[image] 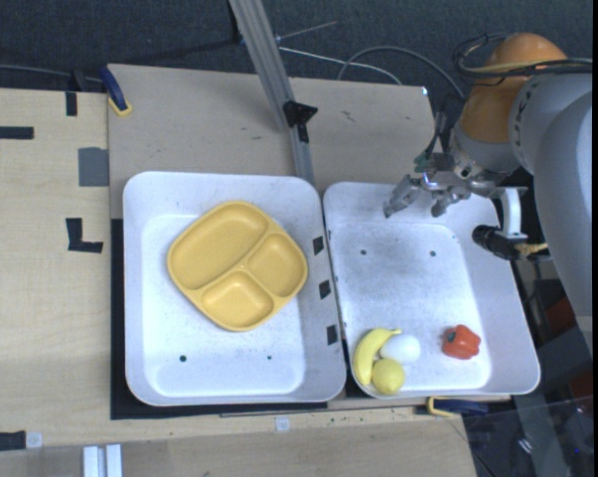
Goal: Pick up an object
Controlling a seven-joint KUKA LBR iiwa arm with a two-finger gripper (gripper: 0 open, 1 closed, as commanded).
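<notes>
Left bin holds a yellow tray; right bin holds fruit; fingers spread wide, holding nothing.

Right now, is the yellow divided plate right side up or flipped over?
Right side up: the yellow three-compartment plastic plate shows its recessed sections facing the camera.

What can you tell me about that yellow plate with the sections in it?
The yellow plate is a rounded, squarish tray that looks like smooth plastic, moulded into three compartments: one large and two smaller, split by raised ridges. It lies flat and right way up, turned at a slant, on the floor of the left white bin, nearer the bin's far side. Its compartments hold nothing that I can see. It touches only the bin floor.
</notes>
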